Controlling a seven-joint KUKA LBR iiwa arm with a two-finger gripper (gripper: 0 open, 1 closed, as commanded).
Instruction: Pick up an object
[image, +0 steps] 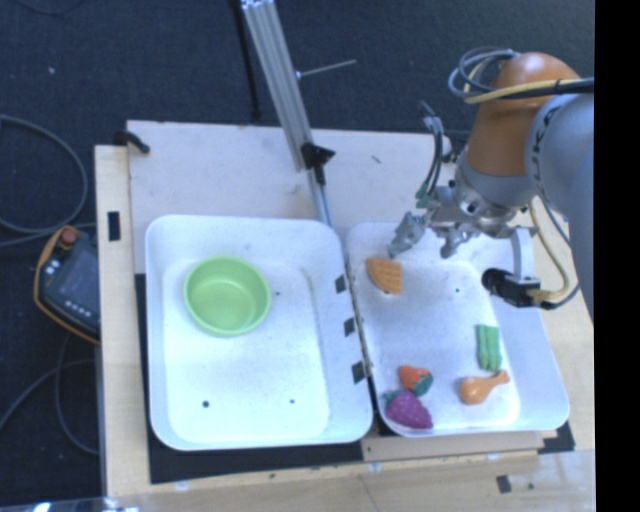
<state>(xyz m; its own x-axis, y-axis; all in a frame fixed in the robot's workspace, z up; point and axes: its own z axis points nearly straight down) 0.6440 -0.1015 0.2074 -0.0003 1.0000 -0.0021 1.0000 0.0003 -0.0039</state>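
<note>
My gripper (428, 240) hangs over the far end of the right bin (535, 400), open, with nothing between its fingers. An orange bread-like piece (385, 275) lies just below and to the left of the left fingertip, apart from it. Further toward the front of the same bin lie a green stick-shaped toy (488, 347), an orange drumstick-shaped toy (482, 386), a small red-and-green toy (415, 379) and a purple grape bunch (408, 410).
The left bin (300, 420) holds a light green bowl (227, 295). A slanted metal rail (290, 110) rises behind the bins, ending near the divider between them. A black cable part (505, 287) hangs by the right bin's far right side.
</note>
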